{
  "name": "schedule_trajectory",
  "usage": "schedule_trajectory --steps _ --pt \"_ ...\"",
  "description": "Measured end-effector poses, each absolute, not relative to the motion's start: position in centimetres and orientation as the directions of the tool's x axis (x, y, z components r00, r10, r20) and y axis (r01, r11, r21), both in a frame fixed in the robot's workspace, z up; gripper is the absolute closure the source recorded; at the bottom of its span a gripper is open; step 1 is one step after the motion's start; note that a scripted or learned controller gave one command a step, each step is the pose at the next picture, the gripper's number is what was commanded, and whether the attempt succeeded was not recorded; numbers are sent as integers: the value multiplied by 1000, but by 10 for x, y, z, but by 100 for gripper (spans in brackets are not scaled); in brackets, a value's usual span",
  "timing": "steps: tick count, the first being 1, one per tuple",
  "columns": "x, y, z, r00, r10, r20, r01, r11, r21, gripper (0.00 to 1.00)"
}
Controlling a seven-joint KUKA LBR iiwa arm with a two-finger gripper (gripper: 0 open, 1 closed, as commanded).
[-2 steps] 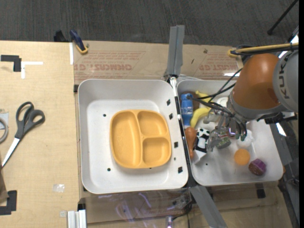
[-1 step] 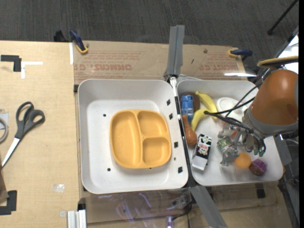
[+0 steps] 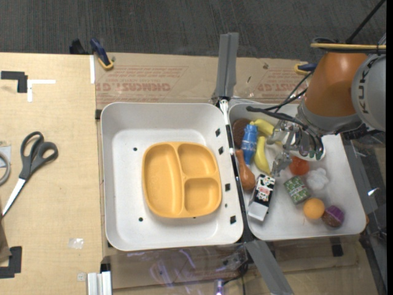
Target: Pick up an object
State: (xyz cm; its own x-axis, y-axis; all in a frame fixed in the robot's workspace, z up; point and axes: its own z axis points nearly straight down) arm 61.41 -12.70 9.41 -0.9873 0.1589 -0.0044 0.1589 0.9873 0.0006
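I see my gripper (image 3: 284, 158) low in the right bin (image 3: 350, 226), just beside the banana (image 3: 262, 153) and red tomato (image 3: 299, 165); I cannot tell its grip state. I judge 1 risk: the crowded items deflect it, so it comes up empty.

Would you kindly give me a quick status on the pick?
Gripper low in the right bin, fingers unclear. Beside the banana and blue bottle, nothing seen held. Items crowded close around it.

Mirrored red print, roughly "CHEMICAL", on cardboard sheet (image 3: 161, 82); partial "KU" on grey arm (image 3: 371, 94). Nothing else legible.
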Motion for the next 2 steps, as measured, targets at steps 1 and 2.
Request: schedule_trajectory --steps 1,2 --pt "619 -93 93 -966 257 -5 257 966 1 0" --pt "642 -93 92 -951 311 7 311 951 -1 0"
